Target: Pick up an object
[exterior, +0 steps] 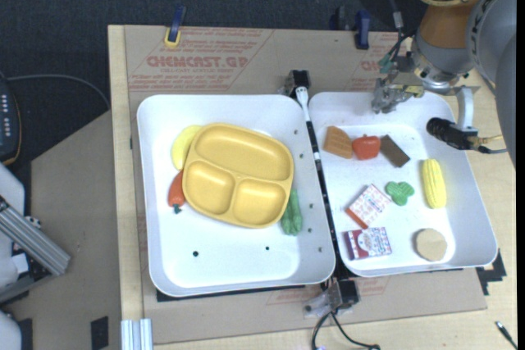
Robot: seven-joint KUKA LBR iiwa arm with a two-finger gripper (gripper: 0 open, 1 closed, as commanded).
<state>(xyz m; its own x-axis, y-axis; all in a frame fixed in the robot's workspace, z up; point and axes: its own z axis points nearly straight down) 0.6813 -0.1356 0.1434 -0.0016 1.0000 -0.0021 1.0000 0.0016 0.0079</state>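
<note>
My gripper (385, 100) hangs over the back edge of the right bin (484, 217), with nothing visibly in it. Just in front of it lie a tan bread piece (337, 141), a red tomato (367, 147) and a brown block (394, 152) in a row. Further forward are a green toy (400, 192), a yellow corn cob (433, 183), a red-and-white packet (368, 205), a red-and-white box (367, 243) and a round tan cookie (431, 244).
The left bin (156, 242) holds a large yellow divided tray (238, 174). Around it are a yellow piece (183, 145), an orange-red pepper (176, 192) and a green vegetable (292, 214). The arm reaches in from the upper right.
</note>
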